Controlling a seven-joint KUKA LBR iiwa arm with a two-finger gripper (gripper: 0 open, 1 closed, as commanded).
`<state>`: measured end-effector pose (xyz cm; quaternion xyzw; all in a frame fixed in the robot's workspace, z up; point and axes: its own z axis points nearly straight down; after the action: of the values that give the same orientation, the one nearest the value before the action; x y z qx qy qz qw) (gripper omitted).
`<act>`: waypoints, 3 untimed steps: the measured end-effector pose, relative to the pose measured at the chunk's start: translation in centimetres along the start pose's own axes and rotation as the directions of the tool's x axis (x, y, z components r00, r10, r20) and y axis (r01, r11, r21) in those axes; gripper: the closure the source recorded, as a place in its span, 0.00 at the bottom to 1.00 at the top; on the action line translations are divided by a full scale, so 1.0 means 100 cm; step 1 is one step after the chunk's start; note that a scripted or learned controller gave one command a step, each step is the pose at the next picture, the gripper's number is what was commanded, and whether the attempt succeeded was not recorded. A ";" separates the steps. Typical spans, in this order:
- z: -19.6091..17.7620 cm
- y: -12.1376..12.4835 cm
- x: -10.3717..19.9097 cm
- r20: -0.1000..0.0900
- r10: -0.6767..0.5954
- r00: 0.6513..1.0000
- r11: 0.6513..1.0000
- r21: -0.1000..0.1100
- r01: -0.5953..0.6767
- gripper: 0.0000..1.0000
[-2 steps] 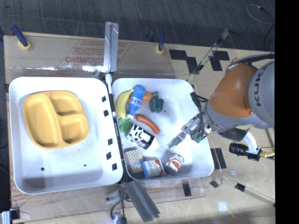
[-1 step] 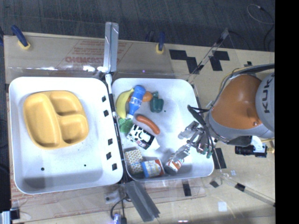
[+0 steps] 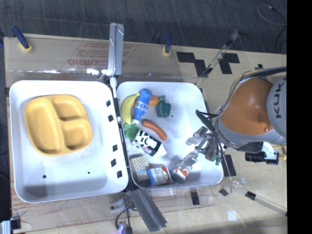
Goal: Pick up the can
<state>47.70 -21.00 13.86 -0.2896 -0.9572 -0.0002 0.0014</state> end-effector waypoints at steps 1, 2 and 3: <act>0.042 0.027 0.015 0.011 0.046 0.999 0.999 -0.002 -0.046 0.00; 0.033 0.028 0.014 0.010 0.042 0.999 0.999 -0.002 -0.042 1.00; -0.084 0.085 -0.062 0.005 0.139 0.990 0.990 -0.001 -0.139 1.00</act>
<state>57.60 -17.34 22.23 -0.3553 -0.9347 0.0003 -0.0013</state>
